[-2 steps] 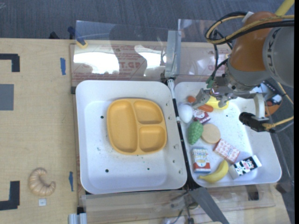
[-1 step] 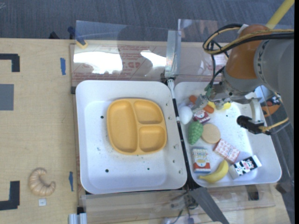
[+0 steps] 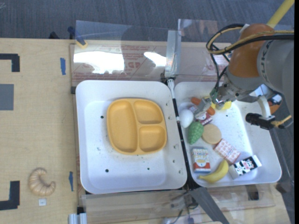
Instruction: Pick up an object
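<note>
Arm is reaching in from the right and hanging over the far end of the right bin (image 3: 273, 169). Gripper (image 3: 210, 104) is sitting low among the cluster at that bin's top-left corner. Its opening is hidden by the wrist and by clutter, so I cannot tell how it stands, nor whether anything is caught in it.

Objects in the right bin: a white egg-like piece (image 3: 186, 118) against the left wall, a green textured item (image 3: 195, 132) just beside it, a tan round disc (image 3: 211, 134), a pink checked packet (image 3: 227, 149), a small red-and-white carton (image 3: 201, 158), a banana (image 3: 215, 172) near the front rim, a black-and-white carton (image 3: 245, 166). Small orange and yellow pieces lie right by the gripper; possibly one is the target, the view is too crowded to say.

The left bin (image 3: 88, 139) is carrying a yellow divided plate (image 3: 137, 125). A croissant (image 3: 41, 181) is lying on the surface, well apart from both bins.

Judgement: the step in hand is the descent or closing at the pick point, with no lift confirmed. The next move is calling for a firm close on a single item, then a straight vertical lift clear of neighbours, checking that something is actually coming up.
</note>
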Robot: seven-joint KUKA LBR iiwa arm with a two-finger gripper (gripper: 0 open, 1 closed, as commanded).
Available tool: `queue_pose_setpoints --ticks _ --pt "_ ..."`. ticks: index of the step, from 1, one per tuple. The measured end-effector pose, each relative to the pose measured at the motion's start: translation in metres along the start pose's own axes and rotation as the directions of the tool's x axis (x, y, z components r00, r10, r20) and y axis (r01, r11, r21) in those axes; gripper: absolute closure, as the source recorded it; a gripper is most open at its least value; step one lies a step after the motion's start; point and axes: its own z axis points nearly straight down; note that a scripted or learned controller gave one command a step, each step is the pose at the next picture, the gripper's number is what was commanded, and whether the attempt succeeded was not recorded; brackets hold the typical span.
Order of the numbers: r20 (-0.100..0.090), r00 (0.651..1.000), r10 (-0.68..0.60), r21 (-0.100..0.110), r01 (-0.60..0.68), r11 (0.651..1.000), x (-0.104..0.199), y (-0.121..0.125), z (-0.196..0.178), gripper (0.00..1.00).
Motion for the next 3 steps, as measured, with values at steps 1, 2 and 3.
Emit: queue_pose_setpoints --ticks 1,2,3 --pt "0.025 1.000 0.003 -0.008 -0.003 1.000 -0.011 -0.002 -0.012 1.00" --pt "0.011 1.000 0.003 0.010 -0.003 1.000 -0.007 -0.005 -0.008 0.00" --pt "0.009 0.976 0.218 -0.039 -0.218 0.975 -0.039 0.003 -0.107 0.00"
